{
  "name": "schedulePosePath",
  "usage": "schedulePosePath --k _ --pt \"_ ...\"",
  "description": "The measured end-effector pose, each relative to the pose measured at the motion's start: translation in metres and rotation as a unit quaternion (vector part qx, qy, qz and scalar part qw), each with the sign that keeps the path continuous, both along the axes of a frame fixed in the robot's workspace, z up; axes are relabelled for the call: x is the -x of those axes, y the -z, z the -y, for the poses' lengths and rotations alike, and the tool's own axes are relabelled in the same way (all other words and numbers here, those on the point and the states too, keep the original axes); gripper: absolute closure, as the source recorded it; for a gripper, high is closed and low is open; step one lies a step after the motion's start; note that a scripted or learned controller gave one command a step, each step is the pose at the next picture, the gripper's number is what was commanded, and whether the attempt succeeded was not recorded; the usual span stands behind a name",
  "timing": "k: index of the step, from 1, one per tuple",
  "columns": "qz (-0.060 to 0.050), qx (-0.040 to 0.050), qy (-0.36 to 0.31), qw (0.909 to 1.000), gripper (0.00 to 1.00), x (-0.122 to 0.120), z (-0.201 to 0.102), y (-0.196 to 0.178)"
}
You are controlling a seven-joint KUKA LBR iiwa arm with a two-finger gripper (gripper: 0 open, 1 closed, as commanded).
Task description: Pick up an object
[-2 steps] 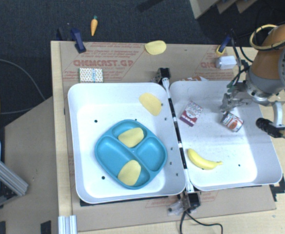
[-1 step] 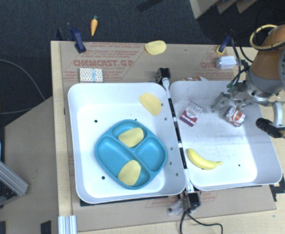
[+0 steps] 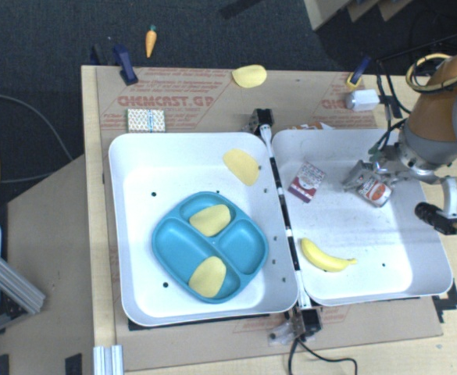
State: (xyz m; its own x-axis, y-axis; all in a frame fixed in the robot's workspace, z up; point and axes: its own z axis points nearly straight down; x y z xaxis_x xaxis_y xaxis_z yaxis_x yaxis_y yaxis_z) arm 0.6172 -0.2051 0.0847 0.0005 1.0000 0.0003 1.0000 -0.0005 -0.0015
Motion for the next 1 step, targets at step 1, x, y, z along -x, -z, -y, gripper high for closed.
schedulePosePath --k 1 --pt "0.002 0.0003 0.000 1.0000 1.00 -0.0013 -0.0001 -0.0111"
